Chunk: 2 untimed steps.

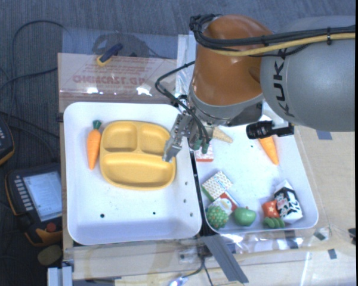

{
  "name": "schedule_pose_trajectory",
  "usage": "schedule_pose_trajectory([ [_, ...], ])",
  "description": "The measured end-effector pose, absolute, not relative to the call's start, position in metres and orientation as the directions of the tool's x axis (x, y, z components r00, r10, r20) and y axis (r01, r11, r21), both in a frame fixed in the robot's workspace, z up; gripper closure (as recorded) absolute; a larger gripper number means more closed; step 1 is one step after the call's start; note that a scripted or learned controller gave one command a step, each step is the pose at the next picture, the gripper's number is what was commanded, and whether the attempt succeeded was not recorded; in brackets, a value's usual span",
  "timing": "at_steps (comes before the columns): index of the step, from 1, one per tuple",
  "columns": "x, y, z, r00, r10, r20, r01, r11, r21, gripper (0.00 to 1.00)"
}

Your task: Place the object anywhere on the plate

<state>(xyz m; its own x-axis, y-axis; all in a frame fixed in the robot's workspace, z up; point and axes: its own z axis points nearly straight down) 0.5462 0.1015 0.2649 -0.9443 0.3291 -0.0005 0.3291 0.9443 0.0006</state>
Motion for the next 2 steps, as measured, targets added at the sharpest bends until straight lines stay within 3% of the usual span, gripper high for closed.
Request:
schedule_pose_trajectory([
  [1,0.519,0.072,0.384,-1.0,-0.023,-0.005,-0.023,1.0,0.001,1.0],
  [2,0.5,0.133,0.357,-0.977,-0.214,-0.004,-0.214,0.977,0.001,1.0],
])
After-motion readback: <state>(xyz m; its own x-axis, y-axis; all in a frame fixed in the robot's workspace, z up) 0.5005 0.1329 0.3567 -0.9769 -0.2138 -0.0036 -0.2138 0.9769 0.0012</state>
